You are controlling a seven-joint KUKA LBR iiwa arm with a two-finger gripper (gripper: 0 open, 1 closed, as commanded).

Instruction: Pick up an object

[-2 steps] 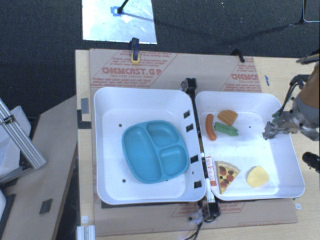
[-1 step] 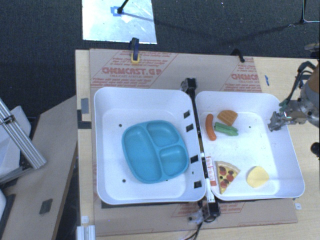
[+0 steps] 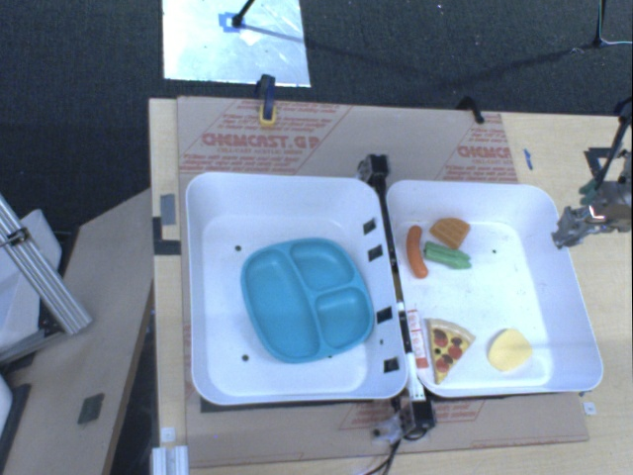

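Clearly, the board (image 3: 259,139) under the bins reads "CHEMCAST GP". In the right bin (image 3: 554,295) an orange sausage (image 3: 416,251) lies lengthwise toward the far rim, touching a green pod (image 3: 447,256), near a pizza slice (image 3: 448,346) and yellow piece (image 3: 510,349). The gripper (image 3: 577,228) hangs beyond the rim.

text: "CHEMCAST GP" | on: brown sheet (image 3: 297,132) under bins (repeated at right, partly legible)
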